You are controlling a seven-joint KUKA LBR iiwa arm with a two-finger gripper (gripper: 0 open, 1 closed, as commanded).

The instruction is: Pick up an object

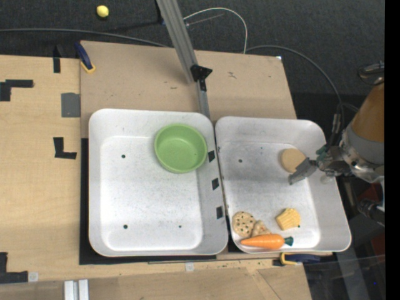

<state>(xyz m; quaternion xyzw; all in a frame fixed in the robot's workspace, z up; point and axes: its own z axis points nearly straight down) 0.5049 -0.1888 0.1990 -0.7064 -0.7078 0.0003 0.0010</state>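
In the right bin (250,136) a round tan piece (289,159) lies near the right wall. My gripper (300,171) reaches in from the right, low over that bin, with its tip just below and to the right of the tan piece. Whether it touches the piece I cannot tell. At the bin's front lie a brown cookie (242,222), a yellow ridged piece (287,218) and an orange carrot with a green end (266,242). A green bowl (180,147) stands upright at the back right of the left bin (106,186).
A grey pole (178,30) slants down from the back to the ridge between the bins. Cables loop over the dark floor behind the bench. A small yellow ball (102,10) lies on the floor at the back left.
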